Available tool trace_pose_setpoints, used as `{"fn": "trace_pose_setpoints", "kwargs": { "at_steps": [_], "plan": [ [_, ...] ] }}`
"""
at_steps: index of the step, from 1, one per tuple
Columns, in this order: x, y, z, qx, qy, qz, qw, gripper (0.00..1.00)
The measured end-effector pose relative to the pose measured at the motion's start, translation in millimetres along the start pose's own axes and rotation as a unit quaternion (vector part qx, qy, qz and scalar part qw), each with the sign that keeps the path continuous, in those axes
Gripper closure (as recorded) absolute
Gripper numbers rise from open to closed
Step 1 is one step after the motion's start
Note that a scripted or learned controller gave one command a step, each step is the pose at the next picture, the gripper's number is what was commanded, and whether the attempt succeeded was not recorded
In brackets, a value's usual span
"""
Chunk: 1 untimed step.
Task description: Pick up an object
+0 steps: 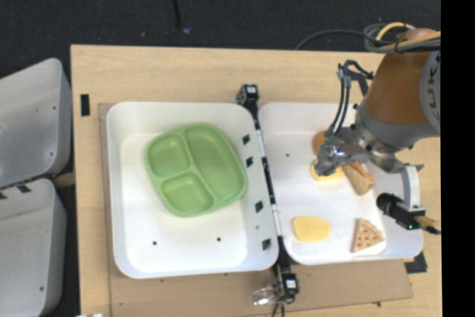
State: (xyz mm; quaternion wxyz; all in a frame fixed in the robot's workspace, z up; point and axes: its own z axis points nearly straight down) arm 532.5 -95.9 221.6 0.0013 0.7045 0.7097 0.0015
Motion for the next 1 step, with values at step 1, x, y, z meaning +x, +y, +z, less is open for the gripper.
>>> {"fn": "trace_pose_setpoints", "kwargs": {
  "at_steps": [1],
  "plan": [
    [50.6,13.0,2.1,0.001,0.000,0.000,1.0000,1.00]
  ]
}}
